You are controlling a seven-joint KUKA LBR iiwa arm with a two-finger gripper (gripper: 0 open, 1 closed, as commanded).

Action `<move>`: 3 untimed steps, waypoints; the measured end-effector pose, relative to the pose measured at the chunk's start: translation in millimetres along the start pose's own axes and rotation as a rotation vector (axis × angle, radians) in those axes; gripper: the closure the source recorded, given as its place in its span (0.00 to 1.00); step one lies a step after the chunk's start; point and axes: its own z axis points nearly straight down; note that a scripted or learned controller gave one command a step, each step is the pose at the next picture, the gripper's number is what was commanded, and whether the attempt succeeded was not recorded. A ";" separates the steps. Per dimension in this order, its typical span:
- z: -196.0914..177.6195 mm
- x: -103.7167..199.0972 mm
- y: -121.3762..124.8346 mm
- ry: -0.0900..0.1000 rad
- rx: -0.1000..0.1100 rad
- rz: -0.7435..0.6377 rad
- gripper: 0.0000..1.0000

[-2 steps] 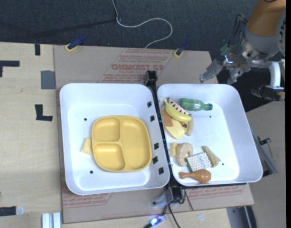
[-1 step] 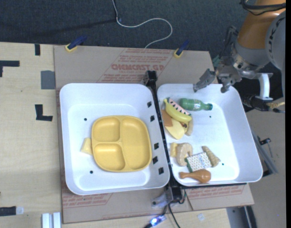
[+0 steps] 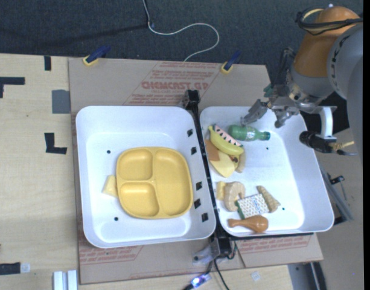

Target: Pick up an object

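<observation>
At the near edge of the right bin point(image 3: 311, 213), at 6 o'clock within it, a brown drumstick-shaped toy point(image 3: 250, 224) is seen lying flat; it is judged light and rigid, its thin neck offering the narrowest hold. Just above it, a patterned packet point(image 3: 252, 205) is flanked by 2 pale bread-like pieces point(image 3: 232, 193), probably light plastic, broad and awkward to span.

Toward the bin's centre-left, a tan wedge point(image 3: 221, 161) is partly covered by a yellow banana toy point(image 3: 226, 142), and across the banana's far end a green bottle point(image 3: 248, 133) lies on its side, at about 11 o'clock in the bin. The bottle is judged the likeliest target: light, stiff, smooth and prone to rolling, so it would best be taken across its round body, at mid-length, with the fingers set square to its long axis.

In the left bin point(image 3: 91, 162), a yellow divided plate point(image 3: 154, 182) sits over a pale slice point(image 3: 109, 186) at its 9 o'clock side.

Farthest off, the hand point(image 3: 266, 112) is held just above the bottle's far side, fingers spread fairly wide, 1 of them reaching toward the bottle's green end; nothing is seen between them. The worktop point(image 3: 28, 162) is seen beyond the bins.
</observation>
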 end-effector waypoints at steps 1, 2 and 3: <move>61.7 -5.7 1.3 0.000 0.000 0.000 0.00; 94.7 -5.7 6.2 -0.002 -0.018 0.000 0.00; 88.9 -4.4 2.3 0.002 -0.003 -0.001 1.00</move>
